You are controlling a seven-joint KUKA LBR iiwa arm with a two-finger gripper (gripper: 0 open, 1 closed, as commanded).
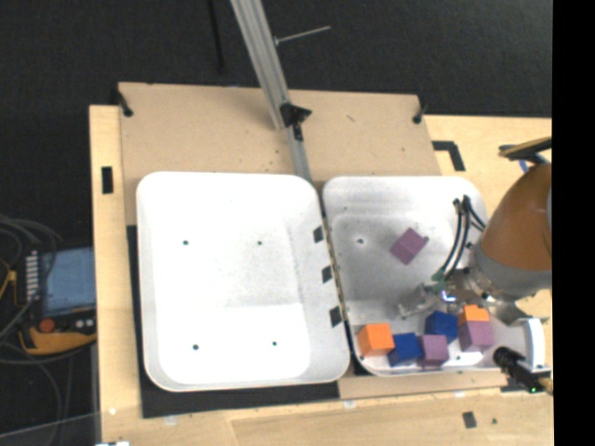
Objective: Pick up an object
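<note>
Camera view, my arm: I reach in from the right, my grey body and orange band (525, 221) hanging over the right edge of the right bin (372, 207).
Camera view, my gripper (437, 297): it sits low in the near right part of the right bin, just above the cluster of blocks.
Camera view, my grip: I cannot tell whether it is spread or pressed together; the metal parts there are too small and blurred to read, and I see nothing held in it.
Camera view, lone purple block (408, 245): it lies by itself on the bin floor, toward the middle of the right bin, apart from the others and up-left of my gripper.
Camera view, orange block (376, 338): near the front left corner of the right bin.
Camera view, blue block (405, 348): touching the orange block on its right side.
Camera view, second purple block (435, 348): just beside that blue block, against the front wall.
Camera view, second blue block (441, 324): directly below my gripper, behind the second purple block.
Camera view, far right blocks: a small orange block (477, 313) sits over a purple one (479, 334), close to my wrist.
Camera view, left bin (228, 277): beside the right bin, their walls touching.
Camera view, bench (270, 128): it bears both bins.
</note>
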